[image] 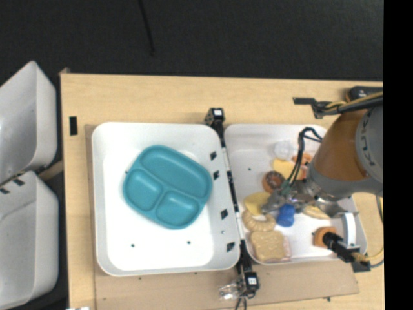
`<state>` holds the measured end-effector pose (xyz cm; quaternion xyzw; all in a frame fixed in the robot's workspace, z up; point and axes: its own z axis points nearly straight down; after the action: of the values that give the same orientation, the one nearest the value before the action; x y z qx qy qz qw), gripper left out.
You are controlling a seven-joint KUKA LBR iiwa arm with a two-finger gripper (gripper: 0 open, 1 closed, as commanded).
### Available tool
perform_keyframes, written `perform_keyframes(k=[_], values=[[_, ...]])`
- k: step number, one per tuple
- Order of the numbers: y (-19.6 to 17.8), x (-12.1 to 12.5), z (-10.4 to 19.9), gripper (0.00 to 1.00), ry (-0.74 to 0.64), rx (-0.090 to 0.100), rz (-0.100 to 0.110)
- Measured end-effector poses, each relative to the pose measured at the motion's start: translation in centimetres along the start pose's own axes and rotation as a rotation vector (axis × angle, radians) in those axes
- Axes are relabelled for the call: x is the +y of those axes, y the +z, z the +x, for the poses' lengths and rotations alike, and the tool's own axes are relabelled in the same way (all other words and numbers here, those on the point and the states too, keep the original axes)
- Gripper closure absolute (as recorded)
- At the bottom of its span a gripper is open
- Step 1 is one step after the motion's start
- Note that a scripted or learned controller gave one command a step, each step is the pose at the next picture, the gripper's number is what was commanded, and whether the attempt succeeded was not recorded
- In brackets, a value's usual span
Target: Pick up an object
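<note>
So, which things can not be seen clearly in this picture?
- End effector, camera view: too small and crowded by objects to tell its state or whether it holds anything.
- Right bin: the arm covers its right part.
- Small objects under the arm, such as the blue one: too blurred to identify.
- Teal divided plate in the left bin: fully visible.
</note>
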<state>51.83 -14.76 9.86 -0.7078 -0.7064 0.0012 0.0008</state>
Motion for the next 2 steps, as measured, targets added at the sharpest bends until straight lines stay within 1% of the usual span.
perform_keyframes(k=[1,2], values=[[-1.2,0.1,-0.1,1.00,0.008,0.000,-0.005],[-5.6,0.0,0.3,1.00,-0.005,-0.001,-0.008]])
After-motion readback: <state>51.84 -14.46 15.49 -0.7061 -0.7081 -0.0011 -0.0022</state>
